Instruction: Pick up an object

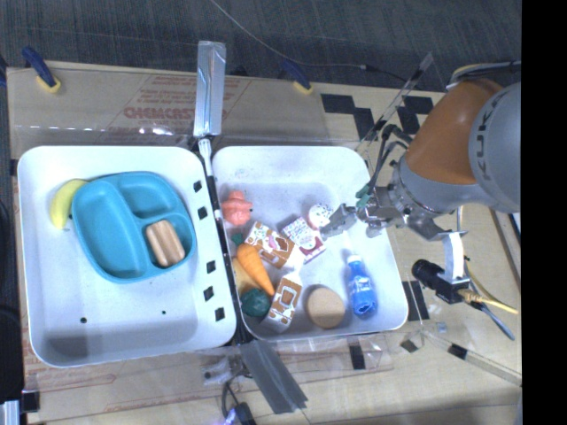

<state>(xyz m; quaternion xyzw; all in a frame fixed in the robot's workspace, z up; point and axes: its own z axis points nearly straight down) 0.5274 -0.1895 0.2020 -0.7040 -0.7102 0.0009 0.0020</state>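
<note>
My gripper [339,220] hangs over the right side of the right bin [292,162], reaching in from the right. Its tip is next to a small white and red carton [318,213] and another carton [301,235]. Nothing shows between its fingers. Below it lies a blue bottle [359,286] beside a round tan bun [325,307]. Further left are an orange carrot [254,269], a dark green piece [256,303], a pink toy [236,209] and two brown and white cartons [268,244] [287,300].
The left bin [53,326] holds a blue divided plate [115,215] with a tan bread roll [165,243] on it, and a yellow banana [60,204] at the plate's left. A metal divider [210,87] stands between the bins at the back.
</note>
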